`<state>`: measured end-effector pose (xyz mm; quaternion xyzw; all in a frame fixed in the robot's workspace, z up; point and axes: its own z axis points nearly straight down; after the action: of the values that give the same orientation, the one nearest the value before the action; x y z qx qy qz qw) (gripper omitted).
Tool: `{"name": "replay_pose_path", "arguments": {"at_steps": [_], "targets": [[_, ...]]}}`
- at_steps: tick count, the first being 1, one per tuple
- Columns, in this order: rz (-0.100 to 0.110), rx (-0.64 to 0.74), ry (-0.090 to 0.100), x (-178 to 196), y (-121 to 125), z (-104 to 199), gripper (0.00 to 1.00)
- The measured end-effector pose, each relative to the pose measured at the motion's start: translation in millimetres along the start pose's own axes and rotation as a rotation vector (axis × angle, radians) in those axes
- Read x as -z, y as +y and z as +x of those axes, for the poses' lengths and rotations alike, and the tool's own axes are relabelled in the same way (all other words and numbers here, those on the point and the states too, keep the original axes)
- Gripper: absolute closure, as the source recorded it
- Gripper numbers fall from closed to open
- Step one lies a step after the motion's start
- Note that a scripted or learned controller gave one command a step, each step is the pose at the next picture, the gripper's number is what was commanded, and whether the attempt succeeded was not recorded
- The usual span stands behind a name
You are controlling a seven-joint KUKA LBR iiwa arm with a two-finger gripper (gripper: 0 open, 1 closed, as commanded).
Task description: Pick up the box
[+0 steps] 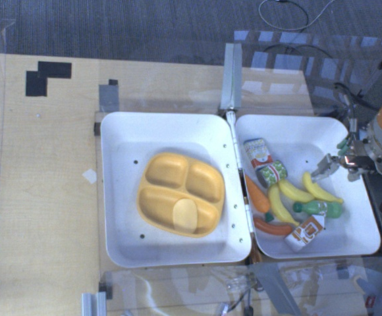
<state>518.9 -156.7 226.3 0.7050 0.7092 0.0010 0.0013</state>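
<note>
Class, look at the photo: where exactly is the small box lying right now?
The box lies in the right bin, near its front edge, just below the green bottle and beside the hot dog.

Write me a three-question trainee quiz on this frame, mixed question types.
1. True or false: the yellow tray lies in the right bin.
2. Which lies nearest the orange-and-white box? A) green bottle B) carrot C) yellow tray
3. Fill in: the gripper hovers above the ___ bin.

Key:
1. False; it lies in the left bin.
2. A
3. right
</note>
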Motion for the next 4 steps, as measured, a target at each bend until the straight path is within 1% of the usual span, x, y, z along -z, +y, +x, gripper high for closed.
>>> {"name": "replay_pose_path", "arguments": {"at_steps": [1, 2, 3, 4], "targets": [[-0.001, 0.197, 0.0, -47.9, 11.3, 55.5, 0.0], [-0.005, 0.079, 0.0, -111.2, 74.4, 62.4, 0.0], [-0.008, 0.054, 0.0, -137.3, 68.6, 54.5, 0.0], [-0.016, 0.056, 0.002, -124.6, 71.4, 56.2, 1.0]]}}
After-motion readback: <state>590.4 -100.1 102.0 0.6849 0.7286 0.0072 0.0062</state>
